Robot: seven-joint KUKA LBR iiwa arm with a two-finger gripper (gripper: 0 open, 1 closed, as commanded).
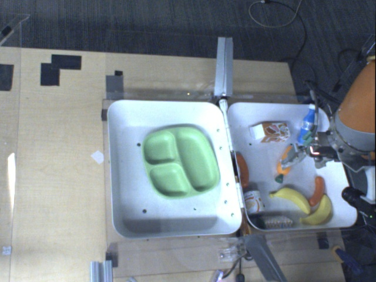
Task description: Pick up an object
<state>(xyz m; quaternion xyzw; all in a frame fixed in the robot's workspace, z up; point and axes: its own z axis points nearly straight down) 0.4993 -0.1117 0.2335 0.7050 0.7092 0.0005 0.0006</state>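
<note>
From the camera view, you are looking down on two white bins. The left bin (120, 157) is holding a green divided tray (179, 159); the right bin (346, 216) is holding the clutter you are choosing from. The arm (361, 107) is reaching in from the right, and its gripper (306, 150) is hanging over the upper middle of the right bin. Whether its fingers are apart or together cannot be told at this size, and nothing is visibly sitting between them.

The relation you are working with: an orange carrot-like piece with a green tip (285, 160) is lying just beside the gripper, toward the left bin and slightly toward the near wall, its long axis running slantwise from far to near. A blue bottle (306, 125) is sitting just on the gripper's far side, nearly touching it. The bananas (302, 203) are lying well nearer the front wall, curved across the bin, with a red sausage-like piece (318, 190) next to them. A small box (269, 131) is resting near the far wall.

Judging from this, the orange piece is your closest candidate.
</note>
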